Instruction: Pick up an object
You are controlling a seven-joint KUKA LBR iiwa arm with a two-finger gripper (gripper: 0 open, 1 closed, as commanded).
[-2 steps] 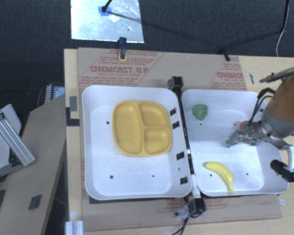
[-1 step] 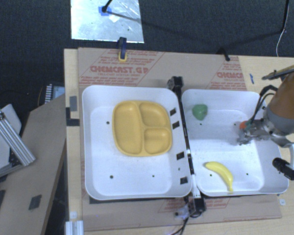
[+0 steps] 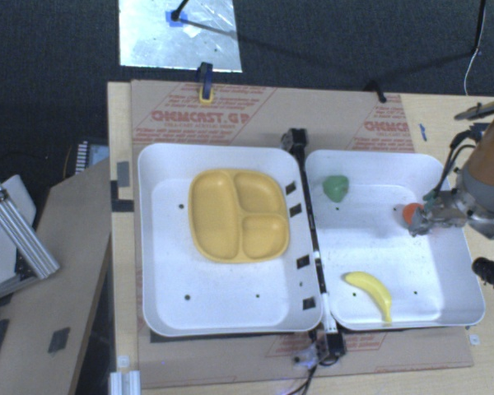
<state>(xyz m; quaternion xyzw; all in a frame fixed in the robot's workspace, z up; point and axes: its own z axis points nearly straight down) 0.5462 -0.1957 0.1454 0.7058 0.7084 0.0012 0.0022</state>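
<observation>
The end effector [image 3: 421,220] sits low in the right bin [image 3: 370,303], just beside a small red object [image 3: 409,213] — likely its target — though its grip cannot be told; banana [image 3: 370,290] lies apart.

"CHEMCAST GP" printed on brown sheet [image 3: 230,109]

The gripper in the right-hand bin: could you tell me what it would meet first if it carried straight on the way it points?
Most likely the small red-orange object just left of the gripper; depth is hard to judge from above.
</observation>
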